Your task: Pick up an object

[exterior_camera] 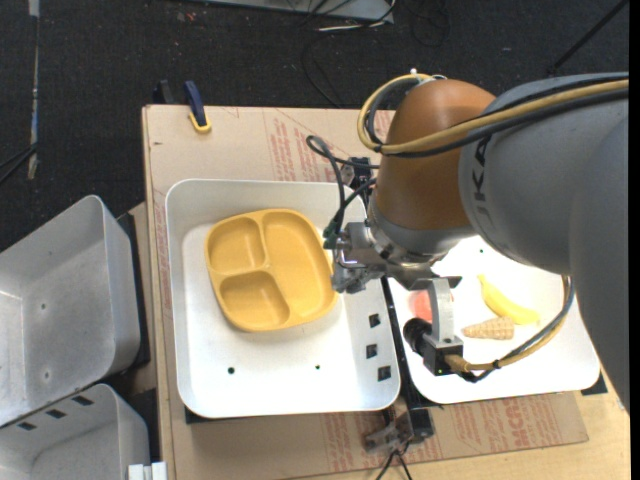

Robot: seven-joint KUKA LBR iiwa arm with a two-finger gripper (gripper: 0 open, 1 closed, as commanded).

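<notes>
Bright overhead light glares off the right bin (560, 368); dark floor, focus sharp.

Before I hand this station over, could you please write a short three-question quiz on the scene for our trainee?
1. True or false: the yellow divided plate lies in the left bin.
2. Which item lies beside the banana in the right bin? A) waffle cone B) blue mug C) spoon
3. Fill in: the plate has ___ compartments.

Key: 1 true; 2 A, the waffle cone; 3 three.
</notes>
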